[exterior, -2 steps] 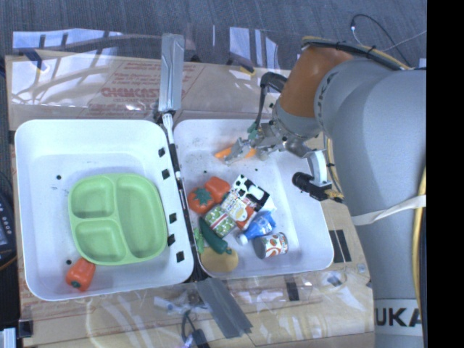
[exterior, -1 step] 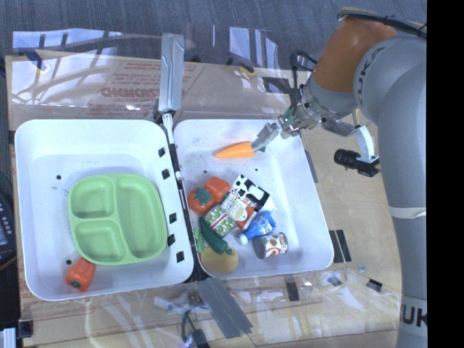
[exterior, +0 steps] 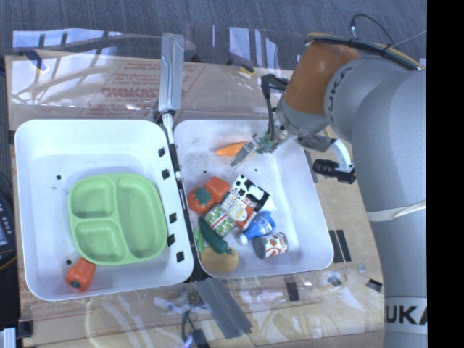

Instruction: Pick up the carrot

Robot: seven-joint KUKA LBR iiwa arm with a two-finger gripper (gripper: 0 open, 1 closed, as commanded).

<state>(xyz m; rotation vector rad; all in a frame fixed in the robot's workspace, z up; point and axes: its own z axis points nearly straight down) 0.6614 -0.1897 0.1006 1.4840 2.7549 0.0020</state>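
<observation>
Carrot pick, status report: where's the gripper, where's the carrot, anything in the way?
Gripper low in right bin, at carrot's right end. Carrot flat on bin floor near back wall, not lifted. Toy pile sits nearer the front, apart from carrot.

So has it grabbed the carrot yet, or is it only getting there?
Only getting there. Done: the gripper has reached the right bin, right beside the carrot. In hand: closing in on it. Left: gripping and lifting; the carrot lies on the bin floor.

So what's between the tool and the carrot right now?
Nothing. In the camera view the tool sits right at the small orange carrot's right end, over bare white bin floor.
</observation>
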